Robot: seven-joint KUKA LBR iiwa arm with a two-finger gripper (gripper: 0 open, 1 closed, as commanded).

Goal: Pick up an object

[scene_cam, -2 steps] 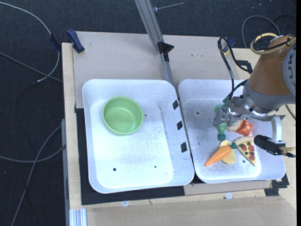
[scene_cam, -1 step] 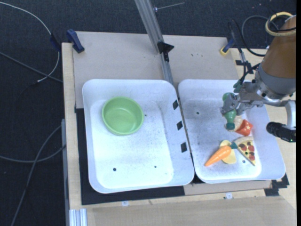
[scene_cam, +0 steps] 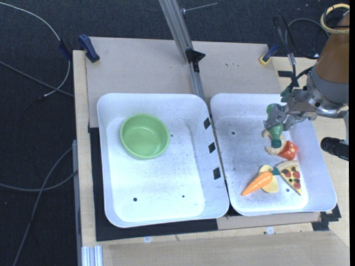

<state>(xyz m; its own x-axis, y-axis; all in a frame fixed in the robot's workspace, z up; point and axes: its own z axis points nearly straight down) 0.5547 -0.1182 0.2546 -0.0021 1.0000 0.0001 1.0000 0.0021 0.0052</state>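
My gripper point(scene_cam: 275, 127) hangs over the right bin point(scene_cam: 238, 148), toward its upper right part, on the grey arm with the orange band. Just below its tip lie a cream curved piece point(scene_cam: 272, 144) and a red-orange toy point(scene_cam: 288, 148), close together. Whether the tip touches the cream piece is unclear. Nearer the front edge are a pizza slice point(scene_cam: 292, 175), an orange carrot point(scene_cam: 255, 184) and a pale yellow piece point(scene_cam: 271, 187) beside the carrot.
A green bowl point(scene_cam: 145, 136) sits in the upper left of the left bin point(scene_cam: 166, 198). A metal rail point(scene_cam: 177, 21) runs from the top of the view down to the gap between the bins. Cables lie at the right behind the arm.
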